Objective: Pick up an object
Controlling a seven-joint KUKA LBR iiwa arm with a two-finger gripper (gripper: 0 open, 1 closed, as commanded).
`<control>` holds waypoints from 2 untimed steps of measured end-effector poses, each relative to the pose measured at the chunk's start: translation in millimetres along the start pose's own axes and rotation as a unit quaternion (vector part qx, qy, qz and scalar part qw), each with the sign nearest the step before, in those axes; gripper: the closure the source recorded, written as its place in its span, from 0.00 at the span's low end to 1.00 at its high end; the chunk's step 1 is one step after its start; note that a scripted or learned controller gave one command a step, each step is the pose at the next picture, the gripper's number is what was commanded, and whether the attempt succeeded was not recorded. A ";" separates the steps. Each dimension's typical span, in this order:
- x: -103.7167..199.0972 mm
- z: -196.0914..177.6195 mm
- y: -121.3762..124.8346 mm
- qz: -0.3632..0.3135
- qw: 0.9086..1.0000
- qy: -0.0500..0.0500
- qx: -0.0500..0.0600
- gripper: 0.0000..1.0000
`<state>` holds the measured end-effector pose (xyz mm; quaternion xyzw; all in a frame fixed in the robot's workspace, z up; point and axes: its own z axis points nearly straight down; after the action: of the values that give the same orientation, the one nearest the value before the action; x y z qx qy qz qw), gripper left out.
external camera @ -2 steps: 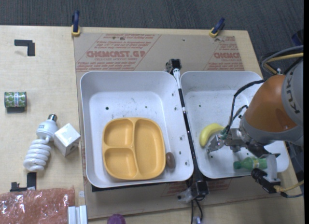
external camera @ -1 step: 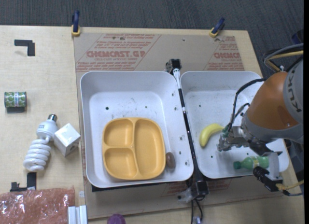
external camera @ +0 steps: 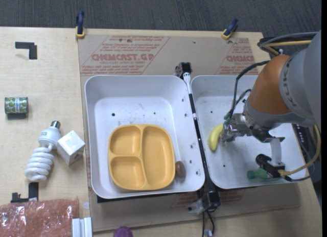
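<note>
two shallow white bins are seen side by side on the bench, and in the right bin (external camera: pixel 204 128) a small yellow banana (external camera: pixel 215 137) is found, short, curved and smooth, with a darker tip at its lower end. it lies near the bin's left wall, tilted slightly from upright in the view. the gripper (external camera: pixel 232 131) is placed just beside the banana's right edge, seemingly touching it, though whether the fruit is grasped cannot be told, since the claw's state is hidden by the wrist hardware and cables. a green object (external camera: pixel 257 174) is seen lower in the same bin, partly covered by the arm's black fittings. in the left bin (external camera: pixel 97 128) a yellow three-compartment plate (external camera: pixel 143 157) is laid, with a small brown object (external camera: pixel 180 168) just beside its right rim. the bins are set on a brown sheet printed with red lettering, clamped at its far edge. on the pale wooden bench to the left, a spiral light bulb (external camera: pixel 42 154), a white cube (external camera: pixel 71 147) and a small green can (external camera: pixel 16 106) are scattered. dark carpet is visible beyond.
</note>
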<state>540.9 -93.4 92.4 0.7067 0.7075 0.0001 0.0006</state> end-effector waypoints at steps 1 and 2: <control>-54.2 -0.2 48.7 0.000 1.000 0.000 0.000 1.00; -54.1 -0.1 48.7 0.000 1.000 0.000 0.000 0.00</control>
<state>589.6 -147.5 92.6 0.7066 0.7076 -0.0003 0.0005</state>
